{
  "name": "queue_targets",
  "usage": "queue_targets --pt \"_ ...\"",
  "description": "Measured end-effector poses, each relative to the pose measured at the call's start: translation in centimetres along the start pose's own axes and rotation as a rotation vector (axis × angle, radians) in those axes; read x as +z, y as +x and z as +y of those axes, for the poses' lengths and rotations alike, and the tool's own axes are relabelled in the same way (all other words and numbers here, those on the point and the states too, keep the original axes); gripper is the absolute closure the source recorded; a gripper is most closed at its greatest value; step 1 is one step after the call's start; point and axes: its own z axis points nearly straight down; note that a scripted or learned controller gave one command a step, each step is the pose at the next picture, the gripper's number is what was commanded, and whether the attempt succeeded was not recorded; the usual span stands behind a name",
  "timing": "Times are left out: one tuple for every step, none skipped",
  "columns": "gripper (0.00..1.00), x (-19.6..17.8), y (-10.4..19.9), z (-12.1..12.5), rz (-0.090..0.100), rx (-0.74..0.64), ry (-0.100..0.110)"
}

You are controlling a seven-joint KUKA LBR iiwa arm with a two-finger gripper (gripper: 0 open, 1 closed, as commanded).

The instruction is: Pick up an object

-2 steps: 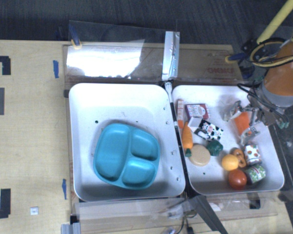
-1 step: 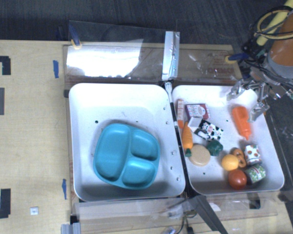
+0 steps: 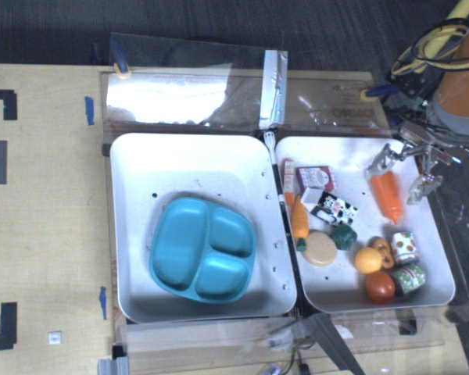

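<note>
One fixed camera, mounted above the bench (image 3: pixel 39 209), looking down at a slant. Both white bins sit side by side mid-frame: left bin (image 3: pixel 133 162), right bin (image 3: pixel 438 287). Far edge of the bench runs along the top (dark floor beyond it). Distance is moderate, with both bins whole in view. Arm (image 3: pixel 457 100) enters at the right edge.

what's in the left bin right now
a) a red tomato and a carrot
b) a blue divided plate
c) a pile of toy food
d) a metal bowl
b: the blue divided plate lies alone on the floor of the left bin, while the toy food such as the carrot and the tomato sits in the right bin.
</note>
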Motion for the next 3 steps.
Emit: queue_targets --pt "0.00 -3.9 -1.7 -2.0 -0.003 -0.295 0.008" --pt "0.00 0.2 -0.1 0.1 0.000 -0.450 -0.004" --pt "0.00 6.3 -1.0 0.8 -0.016 -0.662 -0.004"
